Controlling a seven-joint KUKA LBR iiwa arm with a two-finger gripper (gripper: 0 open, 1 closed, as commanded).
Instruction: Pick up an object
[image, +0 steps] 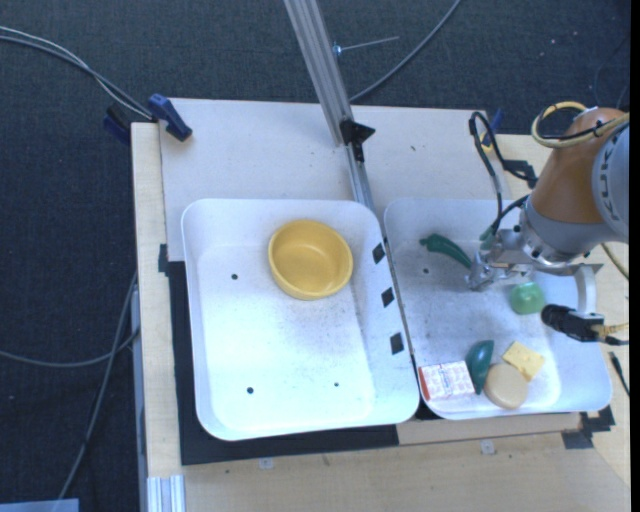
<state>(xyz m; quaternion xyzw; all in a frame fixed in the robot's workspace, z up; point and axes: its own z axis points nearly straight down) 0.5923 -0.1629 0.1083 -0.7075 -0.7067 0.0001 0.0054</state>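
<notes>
hovering low in the right bin (440, 225), the gripper (482, 278) sits beside a green ball (526, 297). i cannot tell its state. a yellow bowl (310, 259) lies in the left bin (230, 400).

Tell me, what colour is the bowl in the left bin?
Yellow; the bowl shows clearly in the camera view.

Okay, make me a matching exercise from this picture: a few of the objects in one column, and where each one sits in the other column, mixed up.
Objects:
1. yellow bowl
2. red-and-white box
3. green ball
4. dark green curved piece

Places:
A. right bin, front-left corner
B. left bin, towards the back
C. right bin, towards the back, left of the hand
D. right bin, just right of the hand

Pairs: 1-B, 2-A, 3-D, 4-C
</notes>
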